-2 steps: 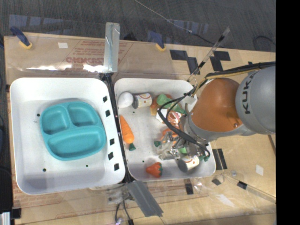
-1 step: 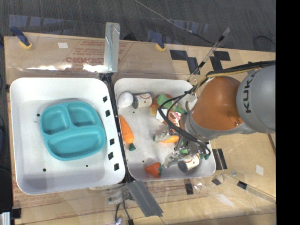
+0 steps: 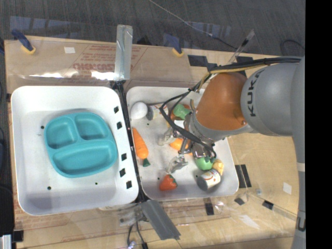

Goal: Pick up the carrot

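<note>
Looking down on the right bin (image 3: 150,193): the carrot (image 3: 139,144) lies along the left wall, long axis running near-parallel to that wall, green stub at the near end. Your gripper (image 3: 177,157) hangs mid-bin, to the carrot's right, apart from it; whether it is parted or closed you cannot tell, and nothing shows in its grasp. Wall crowds the carrot's left flank; bare floor lies between carrot and gripper. A strawberry (image 3: 167,182) sits nearer the front edge.
</note>
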Controlling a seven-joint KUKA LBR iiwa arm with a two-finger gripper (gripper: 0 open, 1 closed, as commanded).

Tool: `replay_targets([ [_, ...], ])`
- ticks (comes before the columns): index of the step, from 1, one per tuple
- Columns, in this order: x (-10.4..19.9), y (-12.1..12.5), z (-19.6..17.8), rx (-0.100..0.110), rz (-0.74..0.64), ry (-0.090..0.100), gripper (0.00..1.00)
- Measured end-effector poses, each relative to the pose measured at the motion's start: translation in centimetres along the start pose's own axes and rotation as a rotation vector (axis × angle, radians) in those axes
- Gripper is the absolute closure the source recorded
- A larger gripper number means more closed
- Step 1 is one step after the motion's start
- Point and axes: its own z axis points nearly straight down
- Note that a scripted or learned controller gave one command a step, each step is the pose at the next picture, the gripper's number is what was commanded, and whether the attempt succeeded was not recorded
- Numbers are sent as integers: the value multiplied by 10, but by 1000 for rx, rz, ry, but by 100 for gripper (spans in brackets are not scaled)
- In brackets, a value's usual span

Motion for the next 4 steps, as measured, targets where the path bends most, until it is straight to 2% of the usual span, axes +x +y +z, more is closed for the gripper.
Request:
replay_targets([
  [1, -1, 1, -11, 1, -6, -2, 100],
  [2, 45, -37, 0, 0, 219, 2, 100],
  [3, 45, -36, 0, 0, 219, 1, 0],
  [4, -24, -47, -1, 2, 98, -1, 0],
])
